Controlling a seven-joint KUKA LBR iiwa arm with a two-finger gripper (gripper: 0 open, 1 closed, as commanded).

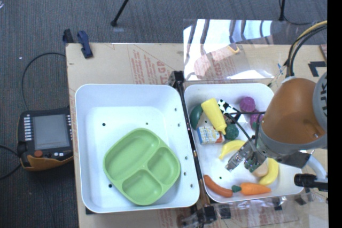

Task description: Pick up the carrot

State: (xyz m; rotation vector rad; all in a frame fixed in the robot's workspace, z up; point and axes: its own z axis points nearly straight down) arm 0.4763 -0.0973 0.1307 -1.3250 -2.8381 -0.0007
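- Carrot point(253, 188) lies at the right bin's point(265, 88) front edge, beside a red sausage point(218, 186) (nearly touching).
- Gripper point(241, 158) hangs just above it, gripping nothing; whether it is open, I cannot tell.
- Best to come down centred over the orange body, clear of the banana point(271, 173).

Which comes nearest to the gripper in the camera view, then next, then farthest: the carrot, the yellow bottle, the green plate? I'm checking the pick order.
Measured from the gripper in the right bin:
1. carrot, just below it by the bin's front wall.
2. yellow bottle, up and to the left in the same bin.
3. green plate, far left, in the other bin.
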